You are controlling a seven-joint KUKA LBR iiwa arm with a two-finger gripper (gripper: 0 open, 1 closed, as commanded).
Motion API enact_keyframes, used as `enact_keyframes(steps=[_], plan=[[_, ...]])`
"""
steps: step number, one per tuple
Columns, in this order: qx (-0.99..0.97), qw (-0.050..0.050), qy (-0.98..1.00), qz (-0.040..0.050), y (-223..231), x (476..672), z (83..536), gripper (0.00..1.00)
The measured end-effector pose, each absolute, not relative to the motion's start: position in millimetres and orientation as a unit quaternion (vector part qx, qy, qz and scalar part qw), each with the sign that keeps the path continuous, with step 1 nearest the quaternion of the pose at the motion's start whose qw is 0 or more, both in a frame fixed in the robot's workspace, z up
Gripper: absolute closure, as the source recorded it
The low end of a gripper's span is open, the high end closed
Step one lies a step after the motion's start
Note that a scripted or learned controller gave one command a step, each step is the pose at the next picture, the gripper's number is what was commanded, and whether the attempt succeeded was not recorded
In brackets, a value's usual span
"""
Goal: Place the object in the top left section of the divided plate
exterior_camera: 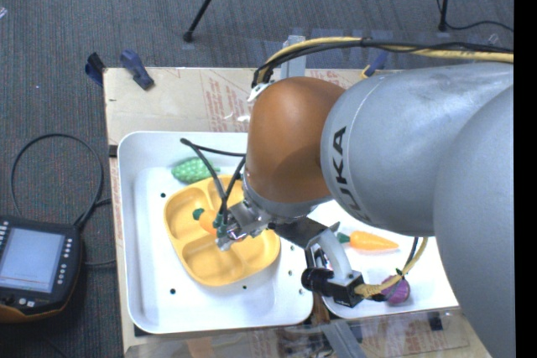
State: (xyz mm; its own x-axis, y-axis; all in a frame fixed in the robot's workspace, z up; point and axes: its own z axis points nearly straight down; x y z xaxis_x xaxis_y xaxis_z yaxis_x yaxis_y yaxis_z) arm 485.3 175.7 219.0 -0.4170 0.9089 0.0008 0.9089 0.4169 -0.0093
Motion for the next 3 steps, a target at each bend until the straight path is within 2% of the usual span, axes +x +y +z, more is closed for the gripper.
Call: enact_keyframes(steps=[1, 2, 3], plan=[[-0.477, -0.003, -0.879, -0.0029, 187, 540.2, 349, 1.0], [-0.495, 0.004, -0.869, 0.0047, 184, 506.1, 259, 1.0], [-0.547, 0.004, -0.837, 0.0055, 182, 532.3, 172, 1.0]])
